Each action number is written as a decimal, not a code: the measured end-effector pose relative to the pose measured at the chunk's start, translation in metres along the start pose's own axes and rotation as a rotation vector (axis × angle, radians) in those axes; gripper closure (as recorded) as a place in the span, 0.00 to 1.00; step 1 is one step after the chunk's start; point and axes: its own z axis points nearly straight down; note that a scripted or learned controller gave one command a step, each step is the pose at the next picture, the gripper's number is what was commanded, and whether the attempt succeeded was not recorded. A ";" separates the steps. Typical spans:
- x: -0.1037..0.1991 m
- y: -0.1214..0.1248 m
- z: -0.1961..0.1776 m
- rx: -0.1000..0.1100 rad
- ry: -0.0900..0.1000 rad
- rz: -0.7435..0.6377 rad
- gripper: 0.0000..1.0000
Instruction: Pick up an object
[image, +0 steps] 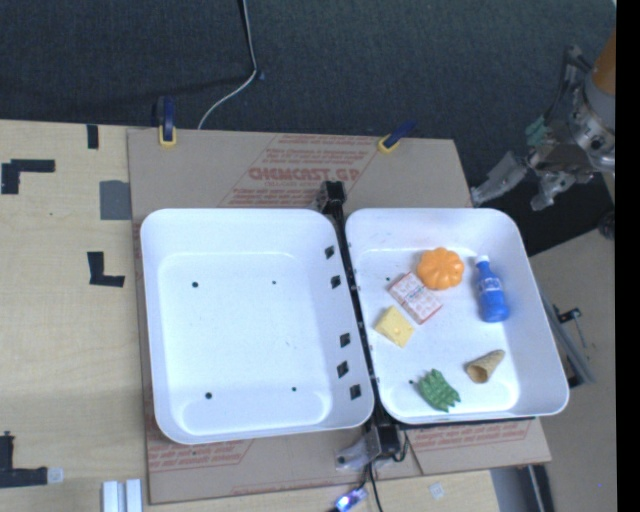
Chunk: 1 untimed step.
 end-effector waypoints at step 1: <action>0.052 -0.002 0.083 0.028 0.008 0.001 0.00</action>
